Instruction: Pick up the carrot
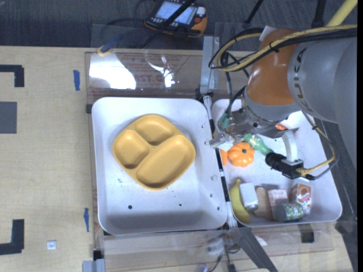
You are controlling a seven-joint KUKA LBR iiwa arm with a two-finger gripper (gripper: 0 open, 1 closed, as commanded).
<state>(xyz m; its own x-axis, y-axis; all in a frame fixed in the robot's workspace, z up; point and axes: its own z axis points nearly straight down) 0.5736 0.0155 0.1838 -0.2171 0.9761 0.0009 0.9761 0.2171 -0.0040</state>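
In the right bin (326, 169), a small orange piece (223, 156) that looks like the carrot's end lies against the left wall, partly hidden by an orange pumpkin (242, 156). A green leafy piece (259, 144) lies just right of the pumpkin. My gripper (226, 136) hangs low over the bin's left edge, directly above the orange piece. The grey arm with its orange band (272, 89) covers the bin's back half.
Along the right bin's front lie a banana (236, 202), a white cube (248, 194), a brown cylinder (262, 200), a green can (289, 211) and a small carton (302, 193). A yellow divided plate (154, 151) rests in the left bin (113, 203).
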